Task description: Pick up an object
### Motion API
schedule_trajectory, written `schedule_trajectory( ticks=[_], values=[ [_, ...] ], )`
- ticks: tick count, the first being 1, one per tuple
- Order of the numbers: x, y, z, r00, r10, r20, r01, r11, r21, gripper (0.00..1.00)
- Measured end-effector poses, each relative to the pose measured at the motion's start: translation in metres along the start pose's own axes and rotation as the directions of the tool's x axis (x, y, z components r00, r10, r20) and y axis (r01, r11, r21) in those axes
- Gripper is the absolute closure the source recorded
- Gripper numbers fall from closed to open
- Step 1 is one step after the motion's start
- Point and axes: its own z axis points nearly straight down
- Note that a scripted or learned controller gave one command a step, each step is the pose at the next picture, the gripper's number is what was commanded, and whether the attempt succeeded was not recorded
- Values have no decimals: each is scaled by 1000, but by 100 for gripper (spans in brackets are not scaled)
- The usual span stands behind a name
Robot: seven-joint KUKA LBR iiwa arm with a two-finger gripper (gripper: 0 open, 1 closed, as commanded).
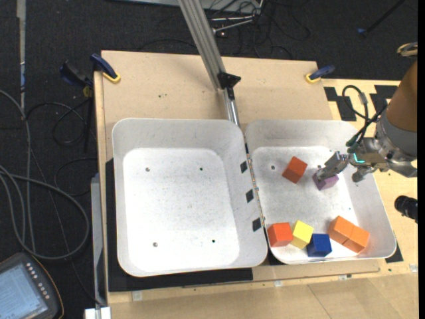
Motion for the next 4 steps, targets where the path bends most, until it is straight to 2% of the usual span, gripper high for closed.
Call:
schedule_trajectory(
  ticks=[1, 2, 3, 4],
  values=[
    [0, 1, -2, 1000, 2, 1, -2, 1000, -4, 0],
    [8, 2, 45, 1000, 2, 0, -2, 1000, 1, 0],
    [8, 2, 109, 1000, 3, -1, -3, 1000, 3, 0],
    [8, 2, 150, 1000, 3, 1, -3, 1000, -2, 0]
  ],
)
